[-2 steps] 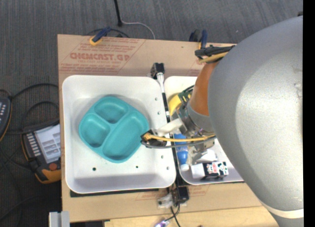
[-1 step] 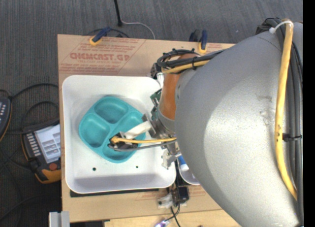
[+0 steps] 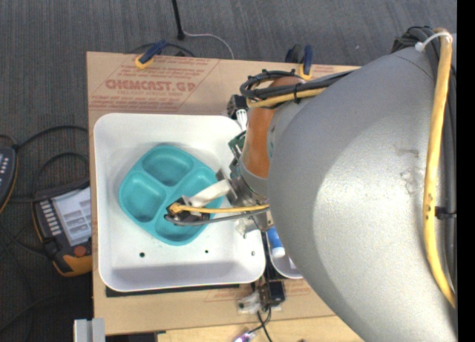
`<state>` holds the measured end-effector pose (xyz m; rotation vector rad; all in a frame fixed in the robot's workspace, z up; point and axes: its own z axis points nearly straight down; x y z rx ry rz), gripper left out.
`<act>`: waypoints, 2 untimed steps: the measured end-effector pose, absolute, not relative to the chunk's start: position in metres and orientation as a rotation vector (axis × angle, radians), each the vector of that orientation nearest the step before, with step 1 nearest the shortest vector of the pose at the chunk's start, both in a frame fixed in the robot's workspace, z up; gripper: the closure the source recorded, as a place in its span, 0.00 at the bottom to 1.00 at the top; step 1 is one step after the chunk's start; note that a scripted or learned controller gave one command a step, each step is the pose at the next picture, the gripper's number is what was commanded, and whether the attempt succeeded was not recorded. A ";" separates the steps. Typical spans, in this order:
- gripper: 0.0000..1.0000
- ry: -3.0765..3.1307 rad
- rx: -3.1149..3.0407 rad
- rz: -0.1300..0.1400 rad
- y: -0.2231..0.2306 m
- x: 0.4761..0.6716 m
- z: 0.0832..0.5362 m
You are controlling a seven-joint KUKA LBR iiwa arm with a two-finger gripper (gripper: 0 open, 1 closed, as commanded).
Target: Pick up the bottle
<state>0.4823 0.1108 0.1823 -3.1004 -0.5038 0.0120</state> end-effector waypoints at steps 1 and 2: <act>1.00 -0.508 -3.099 0.017 0.111 0.482 0.191; 1.00 -0.511 -3.098 0.022 0.111 0.482 0.200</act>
